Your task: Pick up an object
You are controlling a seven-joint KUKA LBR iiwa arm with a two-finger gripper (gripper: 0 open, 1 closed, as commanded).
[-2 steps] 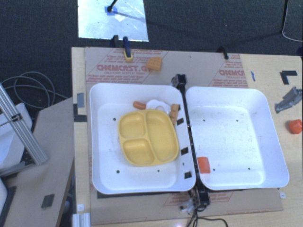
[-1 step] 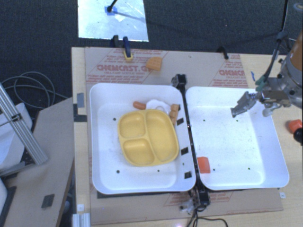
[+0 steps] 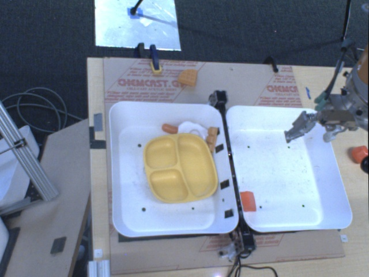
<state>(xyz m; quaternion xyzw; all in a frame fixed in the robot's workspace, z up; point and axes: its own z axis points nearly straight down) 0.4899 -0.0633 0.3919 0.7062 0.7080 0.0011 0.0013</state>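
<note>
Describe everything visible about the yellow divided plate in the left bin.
The yellow divided plate is a rounded-square tray that looks like matte plastic, with three compartments: two above and one wider below. It lies flat, right side up and turned a little askew, near the middle of the left bin. Its compartments hold nothing. At its upper edge it partly covers a white object, and a small orange piece and a tan block lie close by.

Dark carpet floor (image 3: 46, 33) surrounds a wooden bench (image 3: 242, 77); a shiny, perhaps metal, sheet (image 3: 138, 16) lies beyond.
</note>
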